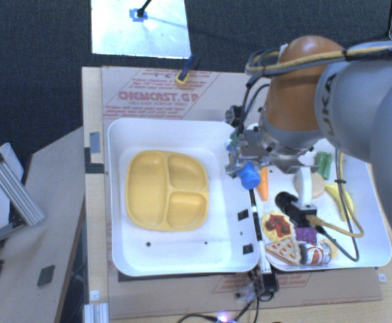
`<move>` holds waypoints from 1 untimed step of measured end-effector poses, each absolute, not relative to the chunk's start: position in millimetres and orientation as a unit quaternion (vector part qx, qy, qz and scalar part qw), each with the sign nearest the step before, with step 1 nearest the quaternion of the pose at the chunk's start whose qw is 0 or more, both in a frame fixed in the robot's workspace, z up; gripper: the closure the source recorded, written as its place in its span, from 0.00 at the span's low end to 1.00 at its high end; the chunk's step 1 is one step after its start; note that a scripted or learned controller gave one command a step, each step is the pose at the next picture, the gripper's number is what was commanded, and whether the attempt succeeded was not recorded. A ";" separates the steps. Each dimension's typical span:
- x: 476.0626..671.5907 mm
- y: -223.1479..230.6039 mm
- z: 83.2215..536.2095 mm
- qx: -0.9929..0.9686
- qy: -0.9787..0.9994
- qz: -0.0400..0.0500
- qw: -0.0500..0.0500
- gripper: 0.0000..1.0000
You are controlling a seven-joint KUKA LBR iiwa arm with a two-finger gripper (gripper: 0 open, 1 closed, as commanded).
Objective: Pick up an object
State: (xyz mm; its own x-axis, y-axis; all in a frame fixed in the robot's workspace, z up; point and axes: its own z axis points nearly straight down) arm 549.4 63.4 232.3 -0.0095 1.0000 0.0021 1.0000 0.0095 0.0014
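A: What did the gripper (243,167) have down there?

B: A small blue object (250,177), right at its tip, sitting over the divide between the two white bins. It looked pinched between the fingers, though the grey wrist covered most of the mechanism, so the grip itself was hard to read.

A: And just beside it?

B: An orange carrot-shaped toy (263,184) lay right next to the blue object, on the arm's side, in the right bin (378,237). Further out from the gripper, toward the camera, was a black piece (289,204), then a round pizza toy (277,225), a purple block (305,234), a pizza slice (283,251) and a small can (315,253) on its side.

A: Anything under the arm?

B: A white rounded piece (304,184), a green item (324,165) and a yellow banana (337,195) sat beneath the big grey link, partly hidden.

A: On the other side of the gripper?

B: The left bin (125,247) held a yellow divided plate (167,189) with three compartments, well apart from the fingers. Behind the bins, a brown cardboard sheet (159,96) with red print lay flat.
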 end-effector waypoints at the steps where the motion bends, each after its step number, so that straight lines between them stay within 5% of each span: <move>1: 559.8 55.0 219.1 -0.707 -0.707 0.000 0.000 1.00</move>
